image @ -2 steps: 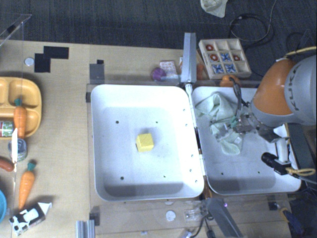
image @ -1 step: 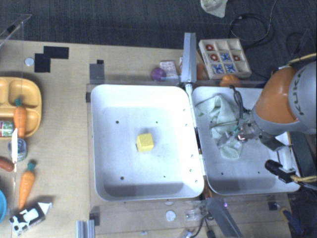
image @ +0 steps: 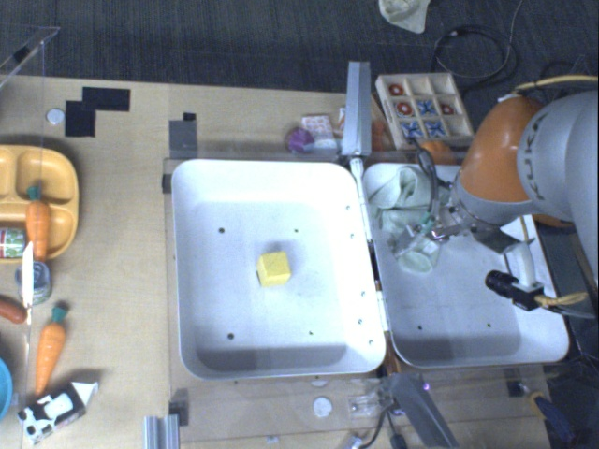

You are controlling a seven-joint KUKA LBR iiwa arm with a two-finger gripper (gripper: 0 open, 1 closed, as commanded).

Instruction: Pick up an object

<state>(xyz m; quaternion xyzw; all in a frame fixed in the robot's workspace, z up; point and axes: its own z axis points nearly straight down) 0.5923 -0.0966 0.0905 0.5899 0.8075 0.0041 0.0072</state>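
A: Status on the pick?

B: Nothing was seen lifted. The arm (image: 524, 171) was reached in from the right, over the right bin (image: 487, 330). The claw (image: 423, 234) was found low in that bin's upper-left corner, among a few pale, see-through items (image: 401, 215).

A: Claw state?

B: Could not be told. The tip was blurred into the clutter; no object was made out between its parts, so no hold can be claimed.

A: Candidates?

B: A yellow block (image: 274, 268) was noted alone near the middle of the left bin (image: 271, 185), flat on the floor, well apart from the claw. The pale items in the right bin were touching or just beside the claw; which one was targeted could not be determined.

A: Progress, then?

B: Judged early to mid. The approach looked made, with the claw down at the clutter. Left to be done: a confirmed grip and a lift clear of the bin floor.

A: Risk?

B: The clear items were crowded against the bin wall; a slipped or partial grip was considered likely.
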